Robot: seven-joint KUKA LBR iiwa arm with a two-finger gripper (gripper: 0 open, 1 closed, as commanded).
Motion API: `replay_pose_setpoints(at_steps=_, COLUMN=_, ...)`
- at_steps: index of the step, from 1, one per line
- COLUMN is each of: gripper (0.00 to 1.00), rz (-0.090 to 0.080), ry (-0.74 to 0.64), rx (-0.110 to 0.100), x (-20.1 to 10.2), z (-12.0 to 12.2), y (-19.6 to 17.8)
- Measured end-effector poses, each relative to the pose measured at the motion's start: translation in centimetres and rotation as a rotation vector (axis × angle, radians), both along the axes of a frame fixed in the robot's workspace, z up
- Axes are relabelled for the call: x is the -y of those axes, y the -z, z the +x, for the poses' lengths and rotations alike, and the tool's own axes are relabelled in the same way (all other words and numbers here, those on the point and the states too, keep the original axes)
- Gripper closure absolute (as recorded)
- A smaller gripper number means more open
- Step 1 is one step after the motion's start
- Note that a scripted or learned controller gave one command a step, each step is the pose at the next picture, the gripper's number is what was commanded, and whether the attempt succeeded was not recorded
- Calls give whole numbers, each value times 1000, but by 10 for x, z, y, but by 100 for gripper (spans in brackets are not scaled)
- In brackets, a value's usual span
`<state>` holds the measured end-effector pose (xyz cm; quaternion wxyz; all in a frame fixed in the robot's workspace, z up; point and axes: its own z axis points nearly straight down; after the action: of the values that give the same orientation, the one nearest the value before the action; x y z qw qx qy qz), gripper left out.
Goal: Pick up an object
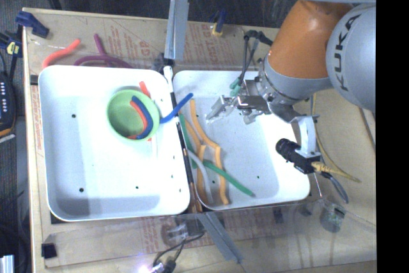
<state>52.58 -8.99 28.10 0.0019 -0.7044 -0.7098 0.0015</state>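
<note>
Orange curved plastic strips [211,160] are being approached by the metal two-finger tool [214,110], spread apart for grasping.

brightness: pretty bright overall, the two white bins [96,195] nearly blow out
shadows: soft grey patch along the left bin's lower wall, faint one under the arm [319,54]
glare: small hot spot at the bottom edge, near the cables [156,263]
sharpness: a bit soft and grainy everywhere, floor up top is dark
</note>
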Motion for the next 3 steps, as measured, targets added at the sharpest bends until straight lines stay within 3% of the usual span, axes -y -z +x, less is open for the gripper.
replay_pose_setpoints(at_steps=1, gripper=0, rz=-1, ry=-105, rx=-1, x=9, z=15, y=91)
replay_pose_setpoints(at_steps=2, gripper=0, rz=-2, ry=-294, rx=14, x=41, z=19, y=185)
replay_pose_setpoints(at_steps=3, gripper=100, rz=-2, ry=-301, rx=14, x=40, z=19, y=173)
